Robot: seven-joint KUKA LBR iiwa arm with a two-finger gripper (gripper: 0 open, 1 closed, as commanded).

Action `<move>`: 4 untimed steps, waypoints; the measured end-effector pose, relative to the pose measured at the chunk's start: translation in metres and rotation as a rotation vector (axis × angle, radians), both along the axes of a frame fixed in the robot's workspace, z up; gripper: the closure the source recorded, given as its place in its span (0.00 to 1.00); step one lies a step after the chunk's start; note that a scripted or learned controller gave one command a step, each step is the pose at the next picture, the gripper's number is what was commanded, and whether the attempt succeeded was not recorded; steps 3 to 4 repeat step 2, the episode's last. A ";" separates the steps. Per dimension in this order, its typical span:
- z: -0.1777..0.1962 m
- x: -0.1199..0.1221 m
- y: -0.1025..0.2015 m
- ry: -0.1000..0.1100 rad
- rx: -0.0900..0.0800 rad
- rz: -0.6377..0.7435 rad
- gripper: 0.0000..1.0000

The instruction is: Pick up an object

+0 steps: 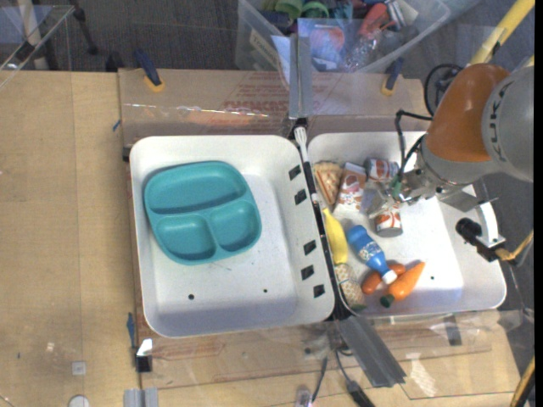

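Wooden counter [59, 227] held two bins; in the right bin [441, 278], my end effector [397, 189], state untellable, crowded the small can [389, 220], which could have slipped among packets.

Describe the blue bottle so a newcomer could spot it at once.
Look in the right-hand white bin, toward its near left part. The blue bottle lies flat between a yellow banana and an orange carrot; it is the one blue item there.

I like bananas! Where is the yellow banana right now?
The yellow banana lies in the right bin, near its left wall, beside the blue bottle and below the snack packets.
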State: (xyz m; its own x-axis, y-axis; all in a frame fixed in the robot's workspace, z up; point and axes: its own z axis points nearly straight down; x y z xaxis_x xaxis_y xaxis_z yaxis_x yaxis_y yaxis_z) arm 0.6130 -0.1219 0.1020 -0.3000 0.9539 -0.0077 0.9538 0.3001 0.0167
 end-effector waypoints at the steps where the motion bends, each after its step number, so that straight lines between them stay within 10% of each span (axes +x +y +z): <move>1: -0.002 0.033 0.018 0.020 0.001 -0.086 1.00; 2: 0.083 0.054 0.089 0.017 0.004 -0.172 1.00; 4: 0.083 0.054 0.089 0.017 0.004 -0.172 1.00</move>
